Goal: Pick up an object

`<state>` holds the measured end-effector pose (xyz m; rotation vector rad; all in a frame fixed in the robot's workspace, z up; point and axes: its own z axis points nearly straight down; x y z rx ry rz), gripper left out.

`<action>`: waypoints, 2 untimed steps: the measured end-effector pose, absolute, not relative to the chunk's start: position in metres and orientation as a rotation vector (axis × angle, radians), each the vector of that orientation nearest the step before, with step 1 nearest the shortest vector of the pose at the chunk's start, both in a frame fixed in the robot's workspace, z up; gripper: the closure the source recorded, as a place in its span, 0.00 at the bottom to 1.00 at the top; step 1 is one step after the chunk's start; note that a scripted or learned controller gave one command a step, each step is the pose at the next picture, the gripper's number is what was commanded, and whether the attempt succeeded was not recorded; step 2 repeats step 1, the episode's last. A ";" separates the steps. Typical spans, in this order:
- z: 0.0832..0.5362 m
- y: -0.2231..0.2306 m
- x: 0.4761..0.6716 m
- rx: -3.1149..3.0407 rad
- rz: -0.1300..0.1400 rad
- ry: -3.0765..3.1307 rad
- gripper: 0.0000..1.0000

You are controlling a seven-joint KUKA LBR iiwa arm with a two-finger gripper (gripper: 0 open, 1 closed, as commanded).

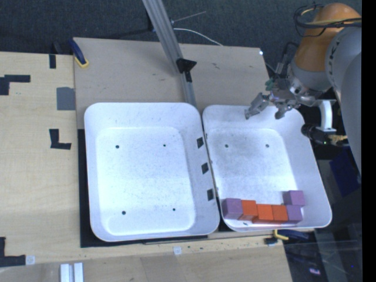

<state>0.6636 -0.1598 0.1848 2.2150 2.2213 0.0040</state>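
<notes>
Purple and orange blocks (264, 209) bunched along right bin (305, 157) near wall, about 5 o'clock in frame, well apart from end effector (266, 111) at 2 o'clock over far rim, fingers spread open, gripping nothing

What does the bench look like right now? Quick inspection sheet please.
Surface: two white bins side by side, left bin and right bin, on a wooden bench.
Job's things: purple and orange blocks clustered along the right bin's near edge.
Clutter: black tape marks on the bench.
Grippers: gripper open, over the right bin's far edge, holding nothing.
Cables: thin white wire behind the bench.
Surroundings: slanted metal pole, dark floor.
</notes>
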 end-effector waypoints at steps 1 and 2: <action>0.182 -0.160 0.662 2.219 -0.004 2.223 0.00; 0.182 -0.160 0.662 2.219 -0.004 2.223 0.00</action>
